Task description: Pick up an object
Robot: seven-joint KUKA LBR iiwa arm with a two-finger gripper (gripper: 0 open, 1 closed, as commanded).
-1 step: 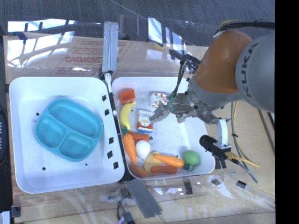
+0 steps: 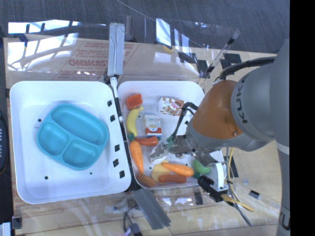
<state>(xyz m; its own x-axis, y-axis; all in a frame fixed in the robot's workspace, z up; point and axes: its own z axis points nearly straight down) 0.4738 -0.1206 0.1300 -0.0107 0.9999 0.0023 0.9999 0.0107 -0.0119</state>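
Observation:
The right bin (image 2: 197, 90) holds several toy foods. A yellow banana (image 2: 132, 121) lies by its left wall, with a small red-and-white carton (image 2: 153, 125) beside it. Also in the bin are a red-orange pepper (image 2: 134, 101), a printed snack packet (image 2: 171, 105), a red chili (image 2: 146, 141) and an orange carrot (image 2: 136, 156). Near the front lie a second carrot (image 2: 178, 169), a red sausage (image 2: 171, 179), a pale yellow piece (image 2: 158, 171) and a green piece (image 2: 200, 167). My gripper (image 2: 160, 152) hangs low over the bin's middle, just right of the chili and above the yellow piece.
The left bin (image 2: 19, 146) carries a blue divided plate (image 2: 72, 135). A black-clipped wall (image 2: 118, 132) separates the two bins. The arm's grey and orange body (image 2: 221, 119) covers the right bin's right side. Cables (image 2: 231, 193) trail by the front right corner.

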